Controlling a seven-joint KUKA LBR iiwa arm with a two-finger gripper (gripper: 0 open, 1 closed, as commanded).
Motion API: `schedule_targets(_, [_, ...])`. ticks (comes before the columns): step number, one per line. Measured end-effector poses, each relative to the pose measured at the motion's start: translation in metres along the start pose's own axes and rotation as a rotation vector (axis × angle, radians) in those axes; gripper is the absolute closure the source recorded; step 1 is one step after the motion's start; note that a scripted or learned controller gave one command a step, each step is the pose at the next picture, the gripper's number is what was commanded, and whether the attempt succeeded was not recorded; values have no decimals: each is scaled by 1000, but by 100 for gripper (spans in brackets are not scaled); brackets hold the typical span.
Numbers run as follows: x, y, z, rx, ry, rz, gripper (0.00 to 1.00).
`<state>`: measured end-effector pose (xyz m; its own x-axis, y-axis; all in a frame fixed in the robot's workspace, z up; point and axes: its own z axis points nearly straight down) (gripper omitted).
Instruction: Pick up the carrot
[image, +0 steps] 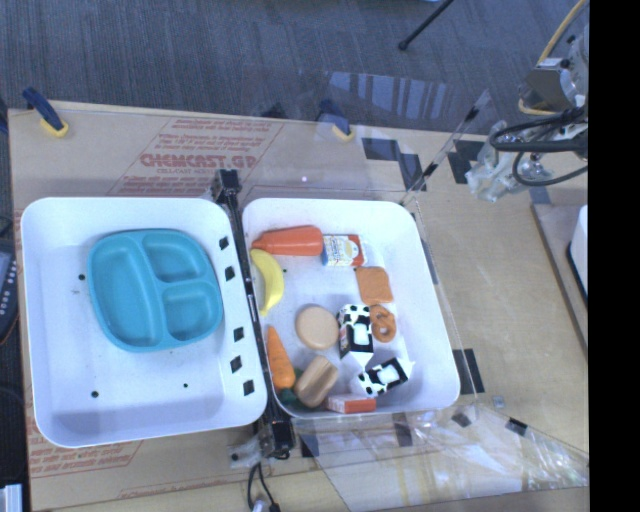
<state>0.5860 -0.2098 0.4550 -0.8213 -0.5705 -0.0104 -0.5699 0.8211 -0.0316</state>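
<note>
I see the small orange toy carrot (280, 358) lying by the left wall of the right white bin (432, 290), near side, just past the yellow toy banana (268, 280). A tan bread roll (316, 380) sits just beside it, so it is a tight spot. My pincer's state: I cannot tell.

- Hidden in part: green item (288, 399) under the bread roll (316, 380) and the carrot (280, 359), kind impossible to tell.
- Too small to read: print on the small carton (342, 250).
- Cut off at the upper right edge: arm hardware and cables (545, 120).
- Cut off at the left edge: dark object (6, 285).
</note>
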Motion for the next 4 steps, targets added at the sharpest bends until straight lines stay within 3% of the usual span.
schedule_targets(1, [0, 0, 0, -1, 0, 0, 0])
schedule_targets(2, [-52, -36, 34, -30, 4, -198, 0])
schedule_targets(3, [-54, -36, 19, -19, 1, -201, 100])
schedule_targets(4, [11, 12, 146, -36, 14, 49, 100])
